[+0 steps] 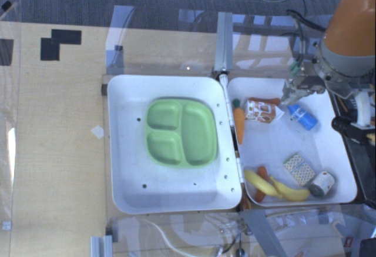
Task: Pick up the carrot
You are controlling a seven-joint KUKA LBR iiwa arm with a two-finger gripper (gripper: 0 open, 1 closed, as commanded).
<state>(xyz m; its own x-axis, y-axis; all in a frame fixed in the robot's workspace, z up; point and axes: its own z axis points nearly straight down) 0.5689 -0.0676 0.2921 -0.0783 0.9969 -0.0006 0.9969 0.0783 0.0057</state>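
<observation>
The carrot (238, 123) is orange with a green top. It lies along the left wall of the right bin (341, 156), pointing toward the front. My gripper (292, 93) hangs over the back of that bin, right of the carrot and well apart from it. It is just above the gap between a snack packet (260, 111) and a blue bottle (302, 117). Nothing of the carrot is near its tip.
The left bin (126, 150) holds a green divided plate (180, 133). At the front of the right bin lie a banana (276, 187), a small red piece (262, 172), a patterned packet (298, 169) and a grey roll (322, 184). A metal divider (230, 132) separates the bins.
</observation>
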